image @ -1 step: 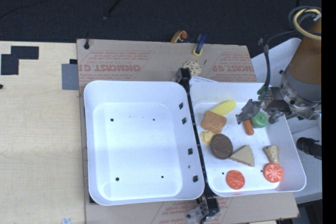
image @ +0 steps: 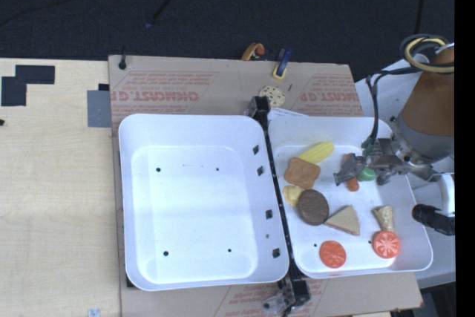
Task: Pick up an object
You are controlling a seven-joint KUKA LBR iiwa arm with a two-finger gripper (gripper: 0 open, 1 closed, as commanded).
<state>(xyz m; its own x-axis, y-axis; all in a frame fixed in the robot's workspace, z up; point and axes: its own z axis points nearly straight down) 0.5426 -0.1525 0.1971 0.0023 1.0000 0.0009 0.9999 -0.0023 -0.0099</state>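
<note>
Where the claw (image: pixel 350 176) dips into the right bin (image: pixel 423 257), it sits low over a small cluster near the bin's middle: a green piece (image: pixel 367 174) and a red-orange piece (image: pixel 353 185) lie right at its dark tips, touching or nearly so, and I cannot tell whether the claw is clenched or released, nor whether either piece is in its grip. Left of that, a yellow corn cob (image: pixel 315 153) lies aslant, with a brown toast slice (image: pixel 302 172) just below it. Under the toast a pale yellow lump (image: pixel 291 194) touches a dark brown disc (image: pixel 313 206), and a tan wedge (image: pixel 344 220) rests against the disc's right side. Nearer the front wall lie an orange round (image: pixel 332 254) and a red round slice (image: pixel 386 243), the latter just below a small cream cone-like piece (image: pixel 384 216). The arm (image: pixel 430 104), its orange band showing, comes in from the right over the bin's far right corner. The left bin (image: pixel 133 234) stands alongside, the two joined by a dark strip with clips. Both rest on a cardboard sheet (image: pixel 185 85) on the table (image: pixel 52 189); a spotted round thing (image: pixel 272 96) sits on the cardboard behind the bins, and a blue-and-yellow clip (image: pixel 281 64) and an orange loop (image: pixel 254 51) sit at its back edge.
</note>
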